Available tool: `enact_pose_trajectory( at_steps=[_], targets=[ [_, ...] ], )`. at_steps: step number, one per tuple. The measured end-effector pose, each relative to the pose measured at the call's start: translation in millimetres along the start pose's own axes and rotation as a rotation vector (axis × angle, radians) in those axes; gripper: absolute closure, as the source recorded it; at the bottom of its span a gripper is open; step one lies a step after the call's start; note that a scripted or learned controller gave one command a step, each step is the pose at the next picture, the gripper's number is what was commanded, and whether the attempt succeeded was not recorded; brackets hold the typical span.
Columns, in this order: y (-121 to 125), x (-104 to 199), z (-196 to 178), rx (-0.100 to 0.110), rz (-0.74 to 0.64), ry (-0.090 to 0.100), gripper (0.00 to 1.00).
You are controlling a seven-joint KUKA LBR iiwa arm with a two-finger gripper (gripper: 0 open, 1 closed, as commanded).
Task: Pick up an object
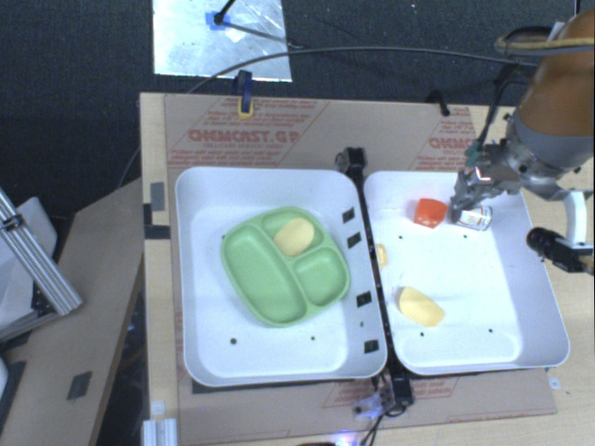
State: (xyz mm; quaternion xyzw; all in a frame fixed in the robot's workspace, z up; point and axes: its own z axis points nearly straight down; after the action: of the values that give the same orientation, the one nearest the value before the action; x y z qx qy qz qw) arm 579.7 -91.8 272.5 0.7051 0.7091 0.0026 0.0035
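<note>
An orange block lies in the right bin toward its 11 o'clock corner, with the end effector just beside it at 3 o'clock, low over a small pale item; how far it is open I cannot tell. A yellow piece sits at the bin's 7 o'clock. The left bin holds a green tray with a yellow lump in its 1 o'clock compartment.

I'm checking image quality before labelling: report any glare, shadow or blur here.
Camera view: the foil sheet behind the bench glares brightly; the white bins look evenly lit with faint shadows; the gripper beside the orange object is soft, its detail unclear.
</note>
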Motion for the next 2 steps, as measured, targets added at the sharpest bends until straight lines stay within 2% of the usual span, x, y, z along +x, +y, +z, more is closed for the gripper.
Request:
enact_pose_trajectory(
  at_steps=[1, 2],
  targets=[
    [14.5, 54.6, 18.2, 0.007, -0.004, 0.003, 1.00],
    [32.5, 113.6, 28.4, 0.006, -0.005, 0.003, 1.00]
  ],
)
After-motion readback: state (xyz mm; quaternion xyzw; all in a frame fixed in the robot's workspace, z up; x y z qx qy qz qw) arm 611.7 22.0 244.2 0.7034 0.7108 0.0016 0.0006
